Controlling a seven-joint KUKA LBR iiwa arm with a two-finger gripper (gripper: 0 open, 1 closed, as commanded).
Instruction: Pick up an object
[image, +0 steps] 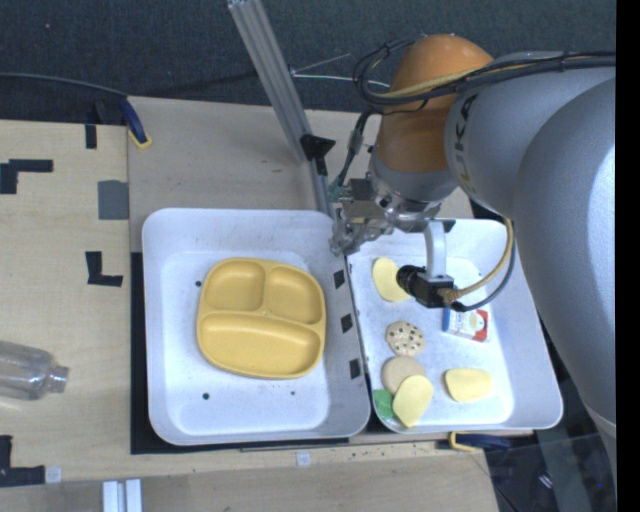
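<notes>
Whether the gripper (352, 232) holds anything I cannot tell; it hangs over the right bin (520, 400), so drop straight onto the nearby yellow piece (387, 279), centred.

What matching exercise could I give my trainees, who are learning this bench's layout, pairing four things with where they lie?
Things:
1. yellow divided plate
2. clear plastic bottle
3. chocolate-chip cookie
4. small red and white packet

Places:
A. on the wooden bench, left of both bins
B. right bin, near its right side
C. left bin
D. right bin, near its left side

Pairs: 1-C, 2-A, 3-D, 4-B
</notes>
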